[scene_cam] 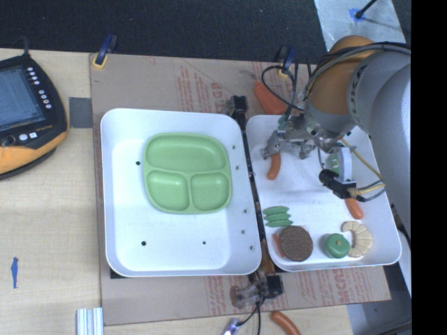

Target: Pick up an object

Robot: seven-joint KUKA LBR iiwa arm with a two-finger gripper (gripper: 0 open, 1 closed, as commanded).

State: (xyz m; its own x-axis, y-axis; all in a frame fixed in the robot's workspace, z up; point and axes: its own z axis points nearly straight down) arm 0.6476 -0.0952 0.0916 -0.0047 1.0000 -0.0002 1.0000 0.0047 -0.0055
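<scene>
My gripper (287,149) is low over the far left part of the right bin (380,260), its fingers spread apart with nothing between them. A small orange sausage (274,166) lies on the bin floor just under the left fingertip (269,151). Nearer the front of this bin lie green pea pods (277,216), a brown round cookie (296,243), a green round piece (337,246), a pale curved pastry (361,236) and an orange carrot piece (355,208).
The left bin (119,187) holds a green divided plate (187,172). A teach pendant (24,114) lies at the far left of the bench. Orange items lie outside the bins, one behind (265,96) and one in front (286,321). Cables trail over the right bin.
</scene>
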